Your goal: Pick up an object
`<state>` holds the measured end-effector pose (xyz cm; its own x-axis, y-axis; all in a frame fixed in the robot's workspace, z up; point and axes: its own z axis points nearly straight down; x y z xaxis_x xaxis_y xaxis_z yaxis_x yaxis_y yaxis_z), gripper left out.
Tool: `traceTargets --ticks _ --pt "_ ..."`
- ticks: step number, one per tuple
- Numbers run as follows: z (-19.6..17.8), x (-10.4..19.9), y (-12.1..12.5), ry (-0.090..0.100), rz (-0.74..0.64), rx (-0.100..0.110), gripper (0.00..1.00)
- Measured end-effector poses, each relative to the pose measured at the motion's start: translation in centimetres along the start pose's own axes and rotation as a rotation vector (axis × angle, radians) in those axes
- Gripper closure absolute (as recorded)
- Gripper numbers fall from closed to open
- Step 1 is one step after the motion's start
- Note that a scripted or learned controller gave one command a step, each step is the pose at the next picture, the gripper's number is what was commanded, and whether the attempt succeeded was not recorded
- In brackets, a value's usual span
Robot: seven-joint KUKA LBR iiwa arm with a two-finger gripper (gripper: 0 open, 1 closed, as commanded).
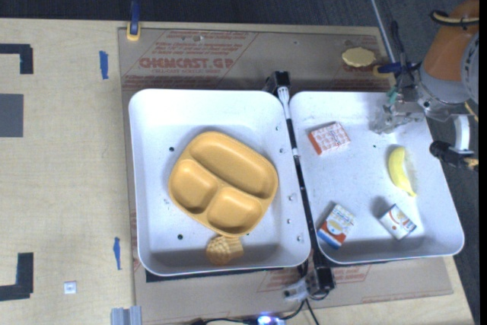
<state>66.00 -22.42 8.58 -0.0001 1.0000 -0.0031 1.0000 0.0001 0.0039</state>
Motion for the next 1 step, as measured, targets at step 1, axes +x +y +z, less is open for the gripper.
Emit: traceTargets --ticks 1 --pt "0.01 0.07 0.70 0.002 -0.002 0.003 1.00"
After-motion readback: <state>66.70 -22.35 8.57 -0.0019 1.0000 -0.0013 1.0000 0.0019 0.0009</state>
